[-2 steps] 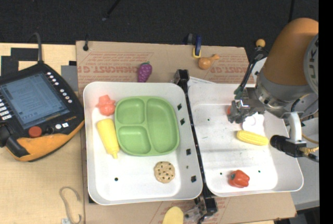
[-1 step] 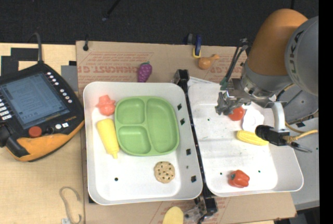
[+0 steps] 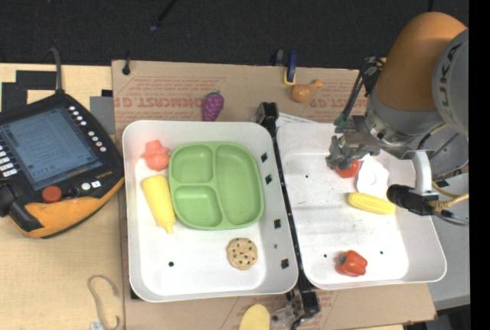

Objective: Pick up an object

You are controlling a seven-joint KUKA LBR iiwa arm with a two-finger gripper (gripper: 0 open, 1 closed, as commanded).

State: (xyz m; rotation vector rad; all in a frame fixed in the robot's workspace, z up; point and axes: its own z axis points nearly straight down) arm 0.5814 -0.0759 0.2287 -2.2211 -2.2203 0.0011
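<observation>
the gripper (image 3: pixel 344 160) is low in the right bin (image 3: pixel 321 244), its dark fingers down over a small red object (image 3: pixel 349 168) that shows just under and beside their tips; whether the fingers are wide, narrow or closed on it cannot be told. a white object (image 3: pixel 370 175) lies just right of the fingers, a corn cob (image 3: pixel 371 204) just below that, and a red pepper (image 3: pixel 351 263) well below the fingers, near the bin's front
</observation>
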